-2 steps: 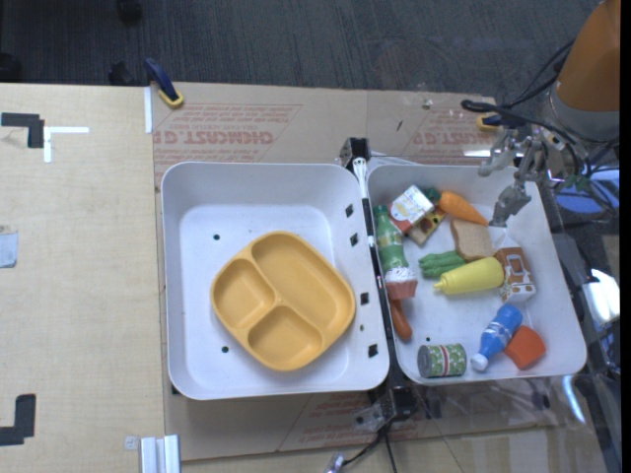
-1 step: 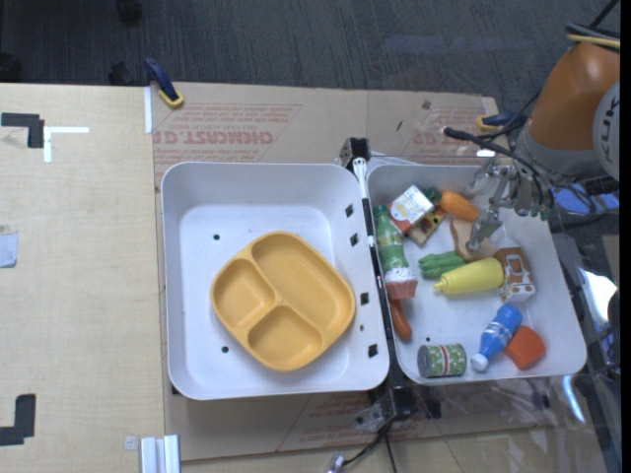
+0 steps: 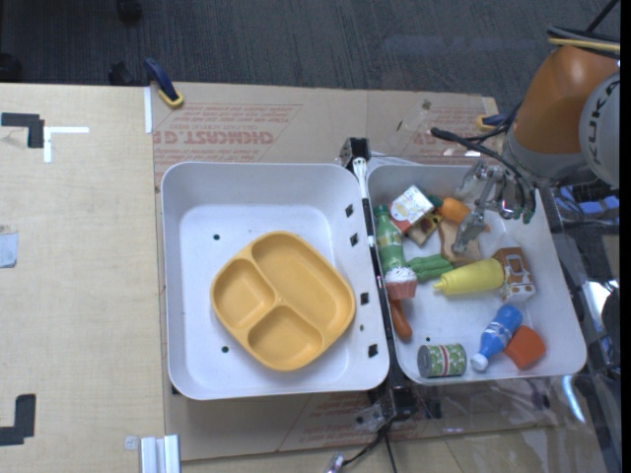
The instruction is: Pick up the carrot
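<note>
Camera view: carrot [image 3: 454, 208] lies just left of jaws [image 3: 474, 227], seemingly apart.

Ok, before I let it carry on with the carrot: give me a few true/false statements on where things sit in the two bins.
1. The yellow divided plate lies in the left bin. True.
2. The gripper hangs over the left bin. False: it is over the right bin, near its far end.
3. The mustard bottle lies on its side in the right bin. True.
4. The green can sits on the plate. False: it is in the right bin, near its front wall.
5. The blue bottle lies beside an orange block. True.
</note>
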Action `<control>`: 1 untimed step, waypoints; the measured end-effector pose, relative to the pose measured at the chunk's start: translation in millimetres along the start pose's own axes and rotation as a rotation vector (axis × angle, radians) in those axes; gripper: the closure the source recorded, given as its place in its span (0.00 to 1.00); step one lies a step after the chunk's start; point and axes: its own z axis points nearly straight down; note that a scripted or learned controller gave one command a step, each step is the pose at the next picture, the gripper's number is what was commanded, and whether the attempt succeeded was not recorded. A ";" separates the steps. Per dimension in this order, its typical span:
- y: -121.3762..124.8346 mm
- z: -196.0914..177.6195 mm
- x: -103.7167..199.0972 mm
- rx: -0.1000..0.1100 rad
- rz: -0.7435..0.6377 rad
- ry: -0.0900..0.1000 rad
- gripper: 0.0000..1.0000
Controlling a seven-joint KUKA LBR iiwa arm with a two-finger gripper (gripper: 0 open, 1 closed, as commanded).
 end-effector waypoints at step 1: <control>11.6 0.0 21.5 0.000 0.138 -0.001 0.00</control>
